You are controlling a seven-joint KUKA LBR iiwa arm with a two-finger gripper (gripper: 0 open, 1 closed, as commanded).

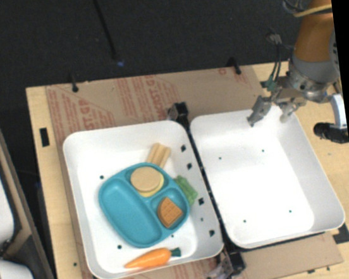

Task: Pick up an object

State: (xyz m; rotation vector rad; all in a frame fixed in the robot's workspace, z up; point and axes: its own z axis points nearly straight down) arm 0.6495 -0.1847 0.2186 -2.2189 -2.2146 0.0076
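So the two-finger gripper (271,109) hangs spread open with nothing in it, over the far rim of the right-hand shallow white bin (312,213). Everything grabbable is way off to its left: the blue compartment plastic tray (128,215) and, nearest the camera, the orange toy carrot (150,258) lying lengthwise left-right.

this looks like a robotics lab, not a home or kitchen. a plywood bench (59,183) covered with printed cardboard (118,98) carries two shallow white bins (78,180) clipped side by side with black clamps (178,111). an industrial arm (311,41), grey with an orange band, reaches in from the right. the food in the left bin is toy plastic on a blue divided tray (130,215). dark floor and a cable (103,24) lie behind.
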